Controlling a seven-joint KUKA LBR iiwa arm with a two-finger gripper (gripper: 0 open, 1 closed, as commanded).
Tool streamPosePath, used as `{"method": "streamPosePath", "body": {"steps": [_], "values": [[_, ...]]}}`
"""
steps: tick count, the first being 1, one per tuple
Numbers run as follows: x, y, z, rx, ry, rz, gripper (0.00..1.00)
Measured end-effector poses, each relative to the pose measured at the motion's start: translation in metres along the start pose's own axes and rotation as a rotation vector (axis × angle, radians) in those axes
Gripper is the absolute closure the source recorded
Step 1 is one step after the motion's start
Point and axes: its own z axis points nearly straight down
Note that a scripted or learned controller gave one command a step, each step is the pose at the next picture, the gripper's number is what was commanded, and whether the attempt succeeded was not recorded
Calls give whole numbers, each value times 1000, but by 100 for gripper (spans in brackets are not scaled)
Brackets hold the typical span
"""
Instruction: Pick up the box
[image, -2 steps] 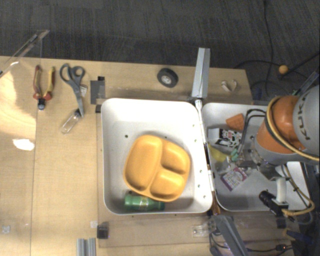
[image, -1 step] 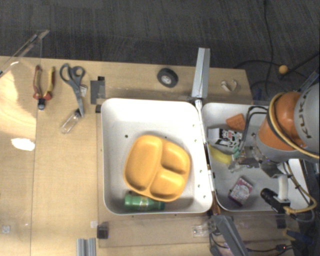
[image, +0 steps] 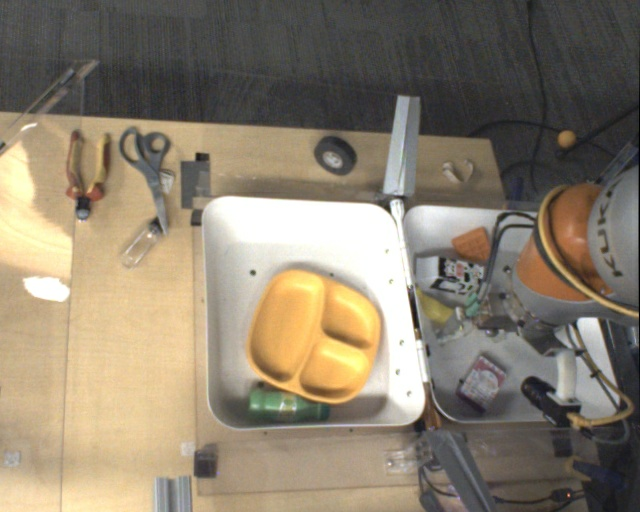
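Camera view: the box (image: 482, 381) is seen lying flat near the front of the right bin (image: 445, 405), tilted, its long axis running from front-left to back-right. The gripper (image: 487, 320) is seen just behind it, apart; how it stands cannot be told.

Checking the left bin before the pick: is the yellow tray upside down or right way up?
Right way up: the yellow tray shows three hollow compartments facing the camera.

Overhead slanted view of both bins (image: 300, 215)
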Motion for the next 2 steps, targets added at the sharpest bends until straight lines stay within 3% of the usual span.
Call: {"method": "streamPosePath", "body": {"steps": [1, 2], "values": [[-33, -21, 17, -3, 0, -161, 0], [-3, -20, 17, -6, -5, -209, 0]]}}
